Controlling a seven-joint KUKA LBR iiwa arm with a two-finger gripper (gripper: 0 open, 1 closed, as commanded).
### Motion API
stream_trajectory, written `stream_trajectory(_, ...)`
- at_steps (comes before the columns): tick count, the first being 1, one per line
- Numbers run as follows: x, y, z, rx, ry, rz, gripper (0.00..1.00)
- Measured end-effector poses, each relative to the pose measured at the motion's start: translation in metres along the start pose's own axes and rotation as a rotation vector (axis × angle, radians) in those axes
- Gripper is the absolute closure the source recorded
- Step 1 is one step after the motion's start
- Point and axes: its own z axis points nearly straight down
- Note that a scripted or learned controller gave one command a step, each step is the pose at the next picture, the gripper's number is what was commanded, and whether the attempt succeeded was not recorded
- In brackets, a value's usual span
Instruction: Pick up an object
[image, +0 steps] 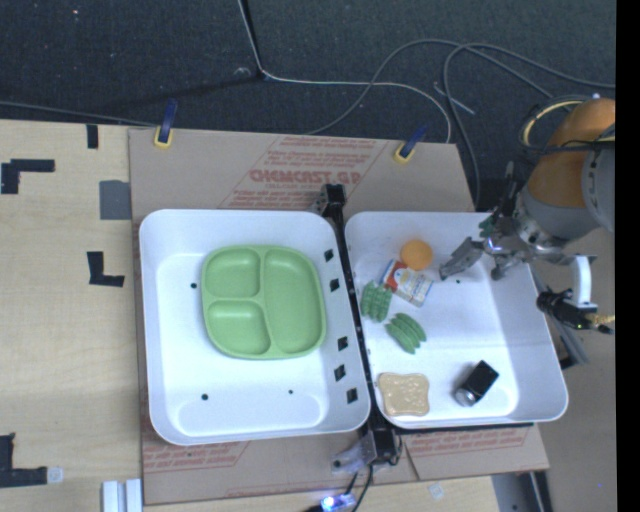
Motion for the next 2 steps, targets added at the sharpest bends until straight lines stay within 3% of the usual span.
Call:
stream_trajectory(1,0.000,0.001,0.049,-0.007,-0.002,0.000,0.00)
stream_trajectory(2,0.000,0.003,0.036,-0.012,-0.003,-0.002,1.00)
